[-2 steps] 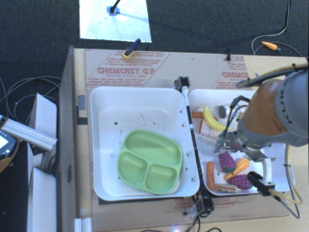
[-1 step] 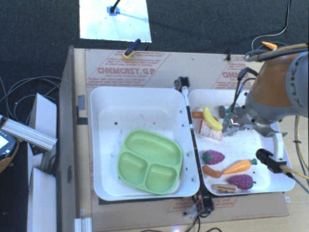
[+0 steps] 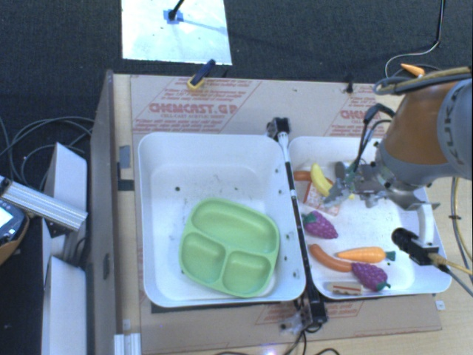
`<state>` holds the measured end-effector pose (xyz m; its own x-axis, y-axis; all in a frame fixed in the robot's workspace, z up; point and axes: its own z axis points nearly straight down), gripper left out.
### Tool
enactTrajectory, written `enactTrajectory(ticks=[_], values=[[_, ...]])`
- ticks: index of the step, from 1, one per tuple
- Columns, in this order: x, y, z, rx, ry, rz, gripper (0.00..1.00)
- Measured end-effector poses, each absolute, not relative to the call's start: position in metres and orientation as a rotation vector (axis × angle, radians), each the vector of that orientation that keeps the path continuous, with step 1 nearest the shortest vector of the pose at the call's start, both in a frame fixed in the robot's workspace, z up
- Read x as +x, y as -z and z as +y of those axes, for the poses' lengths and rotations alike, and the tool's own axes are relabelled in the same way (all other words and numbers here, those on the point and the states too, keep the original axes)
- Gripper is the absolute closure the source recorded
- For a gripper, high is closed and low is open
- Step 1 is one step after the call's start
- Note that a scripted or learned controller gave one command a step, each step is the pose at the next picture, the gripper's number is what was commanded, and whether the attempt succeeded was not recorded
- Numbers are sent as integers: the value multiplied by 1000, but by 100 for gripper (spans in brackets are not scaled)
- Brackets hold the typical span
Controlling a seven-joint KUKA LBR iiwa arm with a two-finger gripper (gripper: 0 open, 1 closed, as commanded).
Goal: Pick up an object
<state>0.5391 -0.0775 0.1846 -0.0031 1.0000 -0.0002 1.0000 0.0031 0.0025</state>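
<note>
My gripper [image 3: 349, 186] hangs low over the back of the right bin [image 3: 414, 285], just right of a yellow banana [image 3: 319, 177] and a small red-and-white packet [image 3: 323, 197]. Nothing shows held in it. A purple grape bunch [image 3: 320, 225] lies below the packet. Toward the front lie an orange carrot [image 3: 362, 255], a curved orange sausage-like piece [image 3: 327, 258], a second purple grape bunch [image 3: 369, 275] and a tan stick [image 3: 346, 290]. A small orange piece [image 3: 301, 174] rests against the bin's left wall.
The left bin [image 3: 159, 198] holds a green divided plate [image 3: 229, 248] at its front right. The rims of the two bins meet in a narrow ridge [image 3: 294, 205]. The arm's orange band [image 3: 421, 128] looms over the right bin's back right.
</note>
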Motion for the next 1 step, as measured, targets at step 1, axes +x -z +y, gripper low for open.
enactTrajectory(ticks=[1], values=[[608,-145,-104,2217,0,2225,0]])
